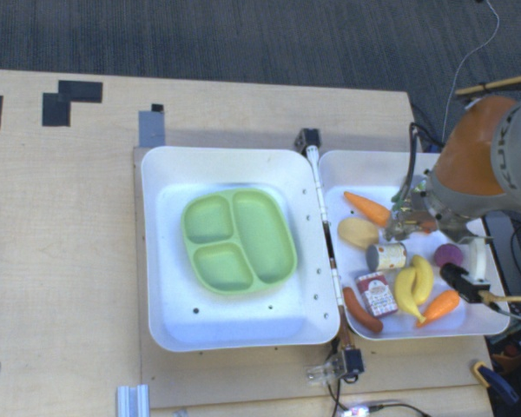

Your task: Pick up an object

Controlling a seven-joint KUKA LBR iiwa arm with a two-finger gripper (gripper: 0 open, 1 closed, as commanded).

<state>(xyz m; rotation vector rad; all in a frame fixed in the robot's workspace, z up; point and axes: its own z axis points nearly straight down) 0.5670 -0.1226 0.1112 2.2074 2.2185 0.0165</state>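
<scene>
My end effector [399, 224] hangs low in the right white bin [334, 200]; I cannot tell its state. Crowding worries me; the small grey cylindrical can [389, 254] could roll aside, or the pale yellow potato [358, 232] get nudged.

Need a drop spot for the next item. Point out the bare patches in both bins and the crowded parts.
Left bin: bare white floor rings the green divided plate, widest along the near edge.

Right bin: crowded. Carrot, potato, can, bananas, packet and sausage pack its middle, the gripper above them. A bare strip runs along its far wall.
</scene>
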